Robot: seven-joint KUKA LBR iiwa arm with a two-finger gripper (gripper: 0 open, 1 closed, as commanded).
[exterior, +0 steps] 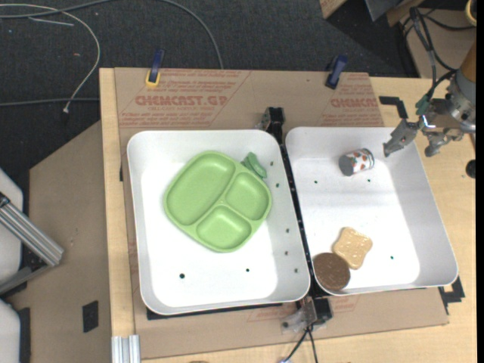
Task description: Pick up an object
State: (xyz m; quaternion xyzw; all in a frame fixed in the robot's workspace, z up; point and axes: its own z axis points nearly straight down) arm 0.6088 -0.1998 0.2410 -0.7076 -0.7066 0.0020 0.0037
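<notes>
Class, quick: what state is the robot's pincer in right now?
Pincer: open, holding nothing, above the right white bin's far right edge, apart from the small grey and red cylinder.

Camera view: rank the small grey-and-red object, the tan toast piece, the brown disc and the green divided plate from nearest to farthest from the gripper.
Measured from the gripper, at the right bin's far right edge:
1. Small grey-and-red object, far part of the right bin.
2. Tan toast piece, near part of the right bin.
3. Brown disc, touching the toast, at the near rim.
4. Green divided plate, left bin.
</notes>
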